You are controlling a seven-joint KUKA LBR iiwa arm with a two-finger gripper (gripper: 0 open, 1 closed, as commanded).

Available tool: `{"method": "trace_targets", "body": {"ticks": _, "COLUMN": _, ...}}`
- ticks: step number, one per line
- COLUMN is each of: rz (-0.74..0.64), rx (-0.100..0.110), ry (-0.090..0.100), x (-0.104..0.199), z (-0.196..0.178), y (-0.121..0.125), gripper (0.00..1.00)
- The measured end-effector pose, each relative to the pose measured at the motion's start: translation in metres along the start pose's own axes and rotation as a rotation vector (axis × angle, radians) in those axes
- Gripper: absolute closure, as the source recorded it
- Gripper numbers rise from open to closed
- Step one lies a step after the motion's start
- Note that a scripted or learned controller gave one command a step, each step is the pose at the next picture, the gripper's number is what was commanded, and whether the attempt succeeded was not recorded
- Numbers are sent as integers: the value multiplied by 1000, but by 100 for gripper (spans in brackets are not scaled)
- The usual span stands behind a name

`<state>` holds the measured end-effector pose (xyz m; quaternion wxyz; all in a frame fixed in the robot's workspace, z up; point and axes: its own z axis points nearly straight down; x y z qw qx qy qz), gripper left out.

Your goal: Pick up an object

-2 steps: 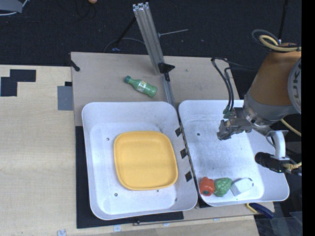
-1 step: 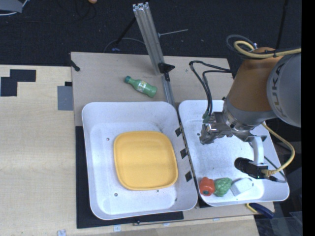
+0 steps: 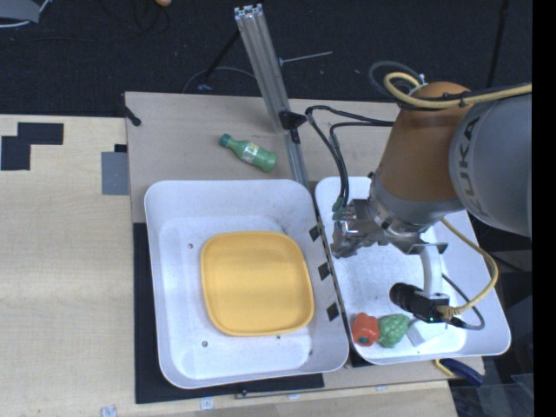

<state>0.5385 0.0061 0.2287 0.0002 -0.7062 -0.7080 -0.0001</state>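
While the gripper (image 3: pixel 345 234) hangs low by the right bin's (image 3: pixel 375 272) left wall, clenched or released I can't tell, the red toy vegetable (image 3: pixel 366 327) and green one (image 3: pixel 394 328) sit touching at its front edge, so it should centre squarely over one.

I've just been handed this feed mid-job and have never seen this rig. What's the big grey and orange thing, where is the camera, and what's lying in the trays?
One camera, fixed above the bench, looks down at a slant. The grey and orange shape coming in from the right is a robot arm. Its gripper hangs over the right bin, close to that bin's left wall; I cannot tell whether it holds anything. The left bin holds a yellow plate. At the right bin's near edge, a red-orange item and a green item lie side by side. A green bottle lies on the bench behind the bins.
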Motion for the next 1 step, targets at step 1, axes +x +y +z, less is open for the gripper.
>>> {"method": "trace_targets", "body": {"ticks": 1, "rz": -1, "rx": 0, "ry": -1, "x": 57, "z": -6, "y": -3, "gripper": 100}}
